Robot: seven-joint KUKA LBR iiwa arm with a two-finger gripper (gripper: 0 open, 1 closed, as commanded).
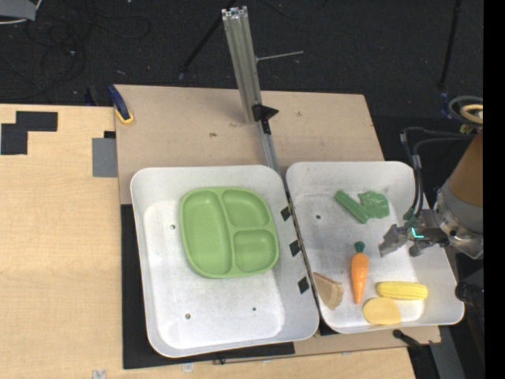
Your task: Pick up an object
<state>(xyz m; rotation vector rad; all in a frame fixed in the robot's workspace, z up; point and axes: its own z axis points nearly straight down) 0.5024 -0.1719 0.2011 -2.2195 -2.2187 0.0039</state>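
Camera view, from above at a slant. Two white bins side by side on the table (pixel 47 235): left bin (pixel 158 322) carrying a green divided plate (pixel 229 231); right bin (pixel 347 166) carrying every candidate for pickup. Toward the far side of the right bin, a green leafy toy (pixel 363 206). Near the middle, an orange carrot (pixel 359 275), green tip pointing away from the camera. Along the near wall, a corn cob (pixel 402 291) lying crosswise, just beside a rounded yellow piece (pixel 383 312). Against the inner wall, a tan wedge (pixel 330 291).

Arm (pixel 469 188) entering from the right. Claw (pixel 408 243) over the right half of the right bin, spread apart and grasping nothing, between the leafy toy and the corn cob, right of the carrot.

Step in hand, as judged: approach and choice of target, no object yet taken. Closest targets: carrot and corn cob.

For a clean grasp:
- Pick the carrot for preference, standing clear of its neighbours.
- Centre over the thick middle of the body, not the tapered tip.
- Turn the wrist to close across the narrow width, not along the length.
- Descend straight down, closing only once level with the body.
- If choosing the corn cob instead, beware of the yellow piece close beside it and the bin wall nearby; likely to roll under a one-sided push.
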